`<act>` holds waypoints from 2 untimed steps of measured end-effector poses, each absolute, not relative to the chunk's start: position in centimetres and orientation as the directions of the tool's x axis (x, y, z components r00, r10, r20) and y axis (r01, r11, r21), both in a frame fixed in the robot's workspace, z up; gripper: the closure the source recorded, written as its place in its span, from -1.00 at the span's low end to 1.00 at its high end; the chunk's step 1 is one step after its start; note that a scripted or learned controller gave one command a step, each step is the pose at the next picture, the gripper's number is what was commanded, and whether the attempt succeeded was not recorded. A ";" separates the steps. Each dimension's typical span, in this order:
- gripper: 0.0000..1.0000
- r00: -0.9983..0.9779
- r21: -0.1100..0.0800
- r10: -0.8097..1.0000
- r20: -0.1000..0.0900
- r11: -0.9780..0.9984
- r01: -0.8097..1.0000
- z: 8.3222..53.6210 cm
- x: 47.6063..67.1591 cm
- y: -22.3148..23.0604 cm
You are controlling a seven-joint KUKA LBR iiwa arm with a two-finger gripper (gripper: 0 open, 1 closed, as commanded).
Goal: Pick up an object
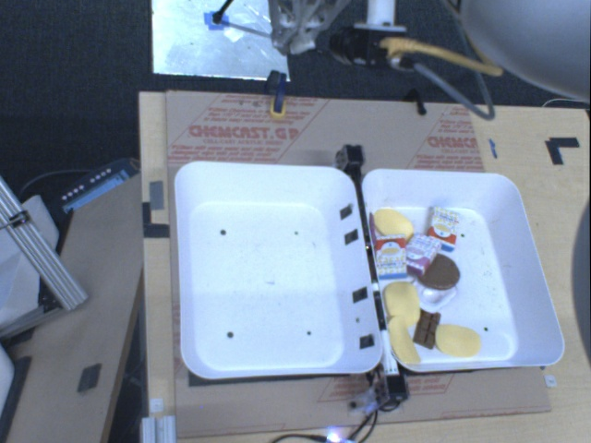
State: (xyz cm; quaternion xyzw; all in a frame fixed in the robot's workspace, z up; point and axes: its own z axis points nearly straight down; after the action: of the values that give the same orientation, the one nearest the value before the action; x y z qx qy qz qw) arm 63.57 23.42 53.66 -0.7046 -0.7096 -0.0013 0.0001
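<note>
The right bin (517, 275) holds a cluster of small items along its left side. Among them are a yellow chip (392, 221), a red and white carton (445, 227), a second carton (390, 257), a purple and white box (422, 251), a round brown cookie (442, 271), a small chocolate bar (426, 329) and more yellow pieces (459, 341). My gripper (294, 37) hangs high at the top of the view, beyond the far edge of the left bin (268, 266), well away from every item. Nothing shows between its tips.
A black hinge strip with clips (362, 266) runs between the two bins. A yellow hose (443, 55) trails from the wrist. A blue-topped clamp (277, 95) stands on the cardboard behind the left bin. Metal rails (37, 257) lie at the left.
</note>
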 end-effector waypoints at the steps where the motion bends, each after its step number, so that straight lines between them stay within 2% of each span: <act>1: 1.00 0.009 0.003 1.000 -0.003 -0.009 1.000 52.8 67.0 11.7; 2: 1.00 0.005 0.000 1.000 -0.002 -0.005 1.000 51.0 66.8 5.2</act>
State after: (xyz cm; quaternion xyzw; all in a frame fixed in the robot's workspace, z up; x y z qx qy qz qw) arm 66.84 5.18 51.03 -0.7090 -0.7052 0.0007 -0.0007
